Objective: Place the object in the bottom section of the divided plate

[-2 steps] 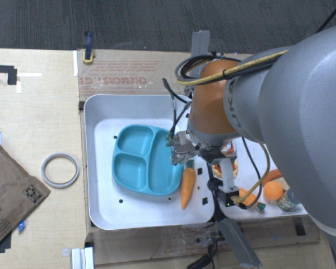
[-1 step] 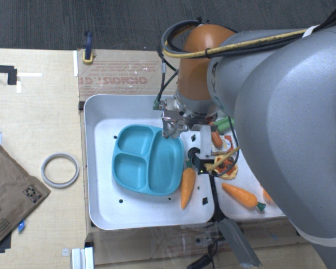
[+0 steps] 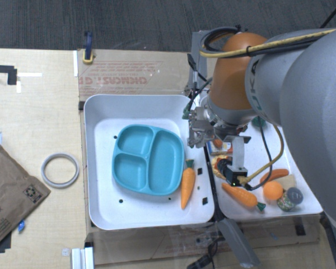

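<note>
A light blue divided plate [image 3: 148, 160] lies in the middle of the left white bin [image 3: 92, 150]. It has two small sections on its left side and one long section on its right. An orange carrot [image 3: 187, 186] with a green top lies on the bin floor, touching the plate's right rim and pointing toward the front. My gripper [image 3: 197, 134] hangs over the wall between the two bins, just above and right of the plate's upper right edge and behind the carrot. Nothing shows in its grasp.
The right bin [image 3: 302, 209] holds a second carrot [image 3: 239, 195], an orange ball [image 3: 273, 191], a reddish piece [image 3: 274, 175], a small round can [image 3: 293, 198] and other small items under the arm. A tape ring [image 3: 60, 169] and brown cardboard [image 3: 8, 189] lie on the bench at left.
</note>
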Controlling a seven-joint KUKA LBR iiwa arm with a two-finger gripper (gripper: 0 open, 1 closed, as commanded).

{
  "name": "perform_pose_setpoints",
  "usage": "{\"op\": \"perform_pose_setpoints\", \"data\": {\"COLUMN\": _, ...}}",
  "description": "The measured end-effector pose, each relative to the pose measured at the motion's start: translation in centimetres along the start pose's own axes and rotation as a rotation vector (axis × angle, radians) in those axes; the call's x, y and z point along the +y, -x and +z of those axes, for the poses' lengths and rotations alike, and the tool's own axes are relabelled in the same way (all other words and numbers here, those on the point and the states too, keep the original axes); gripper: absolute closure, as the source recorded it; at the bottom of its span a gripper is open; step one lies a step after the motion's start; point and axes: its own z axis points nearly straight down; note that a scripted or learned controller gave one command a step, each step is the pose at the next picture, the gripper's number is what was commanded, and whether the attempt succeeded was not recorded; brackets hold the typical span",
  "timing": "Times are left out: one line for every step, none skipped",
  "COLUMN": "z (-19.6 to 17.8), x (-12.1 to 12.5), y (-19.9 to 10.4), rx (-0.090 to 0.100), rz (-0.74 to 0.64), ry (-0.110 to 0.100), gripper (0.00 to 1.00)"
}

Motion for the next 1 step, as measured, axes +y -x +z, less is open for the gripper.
{"op": "perform_pose_setpoints", "data": {"z": 2.20, "x": -2.24, "y": -5.61, "rx": 0.000, "rz": 0.066, "ry": -0.002, "gripper": 1.00}}
